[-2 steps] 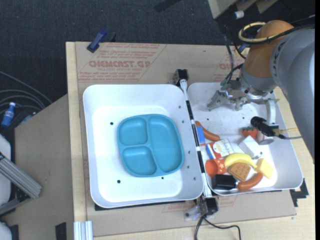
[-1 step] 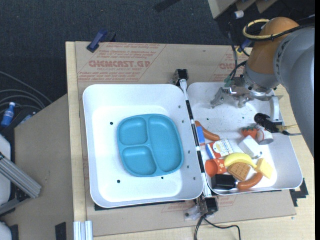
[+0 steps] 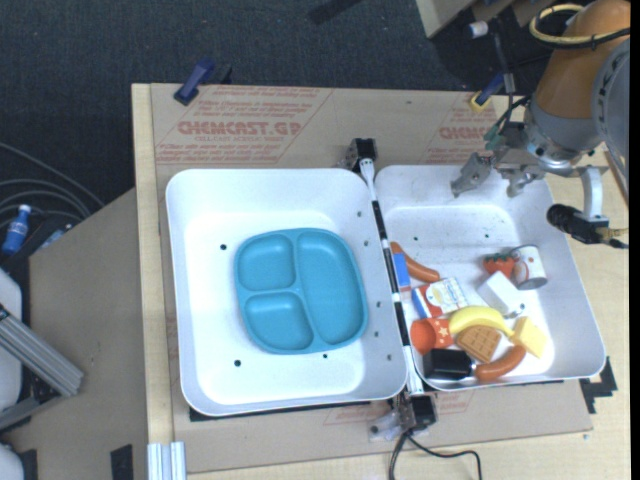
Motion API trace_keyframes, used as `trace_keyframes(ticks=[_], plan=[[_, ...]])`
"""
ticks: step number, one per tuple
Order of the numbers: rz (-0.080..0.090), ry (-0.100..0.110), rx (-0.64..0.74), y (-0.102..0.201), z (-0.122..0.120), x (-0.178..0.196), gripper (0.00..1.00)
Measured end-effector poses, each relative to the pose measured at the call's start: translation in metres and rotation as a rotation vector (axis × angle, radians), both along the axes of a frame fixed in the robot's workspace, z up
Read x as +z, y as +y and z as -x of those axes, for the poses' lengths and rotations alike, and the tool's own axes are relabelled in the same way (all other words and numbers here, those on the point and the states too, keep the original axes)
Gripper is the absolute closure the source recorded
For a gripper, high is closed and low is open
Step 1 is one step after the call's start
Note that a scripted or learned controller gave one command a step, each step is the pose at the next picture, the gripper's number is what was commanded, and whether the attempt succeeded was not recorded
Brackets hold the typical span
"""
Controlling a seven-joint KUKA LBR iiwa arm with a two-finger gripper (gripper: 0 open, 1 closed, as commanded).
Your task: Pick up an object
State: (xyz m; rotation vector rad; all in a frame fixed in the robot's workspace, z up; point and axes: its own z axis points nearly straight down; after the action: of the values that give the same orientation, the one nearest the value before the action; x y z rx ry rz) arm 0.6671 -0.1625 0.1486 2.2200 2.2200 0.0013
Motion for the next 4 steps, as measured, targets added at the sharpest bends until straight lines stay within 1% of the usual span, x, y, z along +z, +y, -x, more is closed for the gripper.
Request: trace_keyframes(ticks=[1,2,3,4], plan=[[-0.003,0.005,0.001,0.063,0.001,-0.065,0.0],[-0.002,0.004,-0.001,0.067,0.052,-0.064,0.0],[-0.001,0.003,-0.001,0.064,0.166,-0.064,0.0],[-0.001,0.002,-0.001,0.065,0.165,-0.055,1.0]])
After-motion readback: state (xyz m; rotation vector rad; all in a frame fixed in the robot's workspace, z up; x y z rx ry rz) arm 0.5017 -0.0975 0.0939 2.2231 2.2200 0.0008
